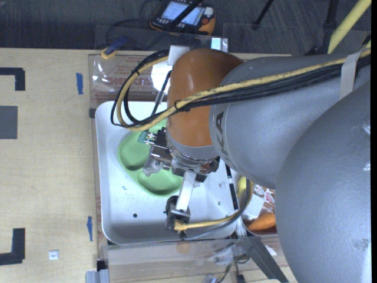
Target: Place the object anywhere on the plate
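Observation:
A green plate (pixel 133 152) lies in the left white bin (pixel 112 217), towards its middle. More green surface (pixel 160 183) shows just below and to the right of it, and I cannot tell whether it belongs to the same plate. My gripper (pixel 152 167) hangs right over this green area, under the orange band of the wrist. The arm's bulk hides whatever is directly beneath the wrist, and I see no object between the gripper's parts.
The right bin is mostly covered by the arm. At its left edge I see a yellow thing (pixel 242 187), an orange thing (pixel 263 221) and a red-and-white packet (pixel 268 197). A small dark speck (pixel 135 216) lies on the left bin's floor.

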